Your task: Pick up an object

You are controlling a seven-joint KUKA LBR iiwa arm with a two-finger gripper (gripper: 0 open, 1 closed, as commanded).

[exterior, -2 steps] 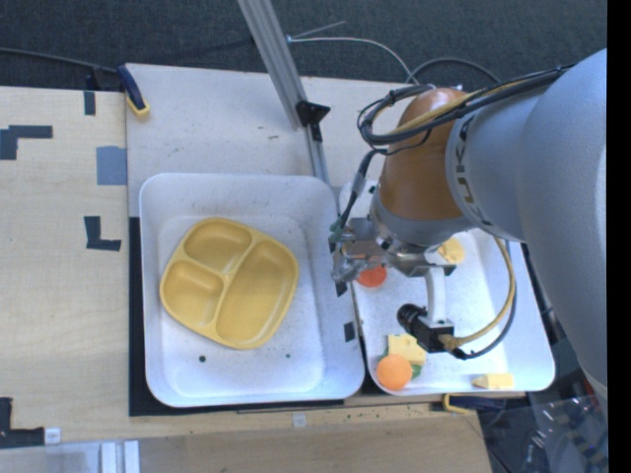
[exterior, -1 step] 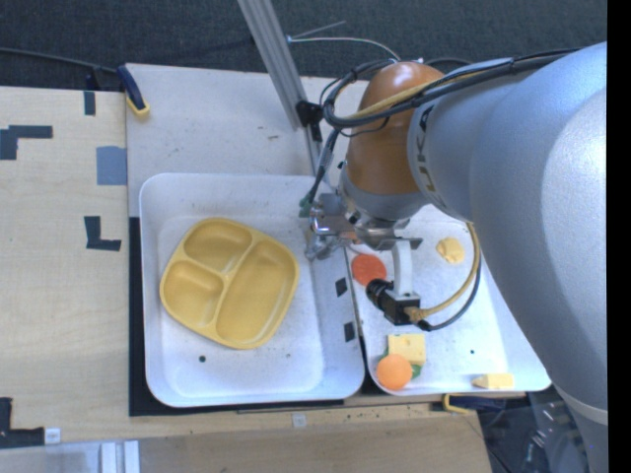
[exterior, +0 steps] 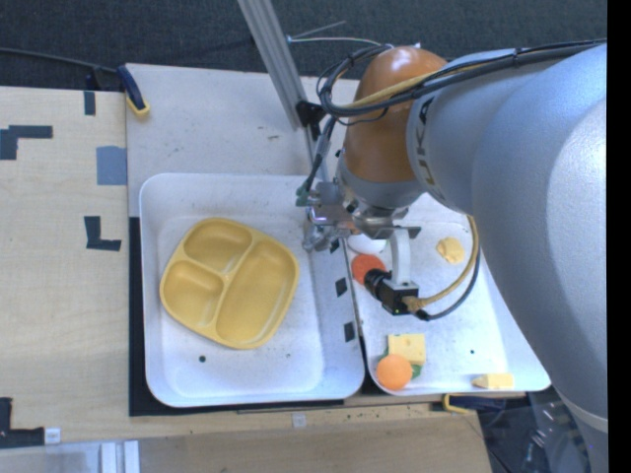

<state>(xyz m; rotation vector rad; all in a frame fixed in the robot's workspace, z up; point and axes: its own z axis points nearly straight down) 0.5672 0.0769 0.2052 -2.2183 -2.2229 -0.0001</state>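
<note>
My gripper (exterior: 367,249) low over right white bin (exterior: 463,358), frame centre; finger spread: cannot tell. Small round red-orange piece (exterior: 367,267) just beneath wrist. Step: closing in for grasp. Next: centre over piece, close, lift straight.

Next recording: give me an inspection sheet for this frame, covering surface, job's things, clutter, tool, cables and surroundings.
Surface: left bin and right bin, shallow, white, side by side on the bench.
Job's things: yellow divided plate in left bin; in right bin an orange ball touching a yellow block, a red-orange piece, a small yellow lump, a yellow bit at the front rim.
Clutter: nothing seen.
Tool: tool low over the divider between bins; finger state hidden.
Cables: black and yellow cables looped from the wrist.
Surroundings: metal rail, yellow clamp, taped wooden board.
</note>
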